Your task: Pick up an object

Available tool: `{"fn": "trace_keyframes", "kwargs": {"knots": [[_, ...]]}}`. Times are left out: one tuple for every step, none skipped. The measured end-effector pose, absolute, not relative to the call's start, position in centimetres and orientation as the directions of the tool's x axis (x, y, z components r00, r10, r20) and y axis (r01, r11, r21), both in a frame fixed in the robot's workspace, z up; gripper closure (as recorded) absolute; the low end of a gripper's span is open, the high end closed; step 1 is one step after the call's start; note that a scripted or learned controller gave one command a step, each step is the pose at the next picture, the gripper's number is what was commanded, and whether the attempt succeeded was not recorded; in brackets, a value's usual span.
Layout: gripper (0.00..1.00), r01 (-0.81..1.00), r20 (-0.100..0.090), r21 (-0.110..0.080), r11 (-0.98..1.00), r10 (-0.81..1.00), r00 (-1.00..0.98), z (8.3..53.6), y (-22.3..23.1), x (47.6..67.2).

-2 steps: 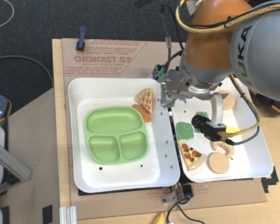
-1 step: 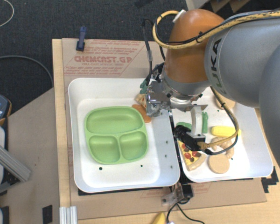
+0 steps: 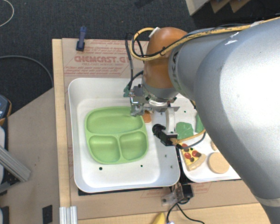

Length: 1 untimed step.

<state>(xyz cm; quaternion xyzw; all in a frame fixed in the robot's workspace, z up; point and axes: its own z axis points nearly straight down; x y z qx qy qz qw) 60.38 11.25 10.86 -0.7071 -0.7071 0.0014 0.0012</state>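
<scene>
Camera view is taken from above, and 2 white bins are seen side by side. The left bin (image 3: 84, 171) fills the middle of the frame, and the right bin (image 3: 200, 175) is partly covered by the big grey arm (image 3: 242, 92) coming in from the right. A green tray (image 3: 115, 134) with 3 parts lies in the left bin. The gripper (image 3: 139, 107) is seen low over the upper right edge of this tray. A small orange thing (image 3: 147, 117) is seen just beside it, maybe a toy, but it is too small to be sure. Whether the tool is spread or pinching cannot be told from here. A pizza slice (image 3: 192, 157), a green piece (image 3: 184, 129) and a tan round thing (image 3: 218, 163) lie in the right bin.

The reaching step seems to be in hand. Next, something must be closed on and lifted straight up.
</scene>
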Motion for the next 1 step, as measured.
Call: {"fn": "trace_keyframes", "kwargs": {"knots": [[1.0, 1.0, 0.007, 0.0, 0.01, 1.0, -0.01, 18.3, 19.94, 52.66]]}}
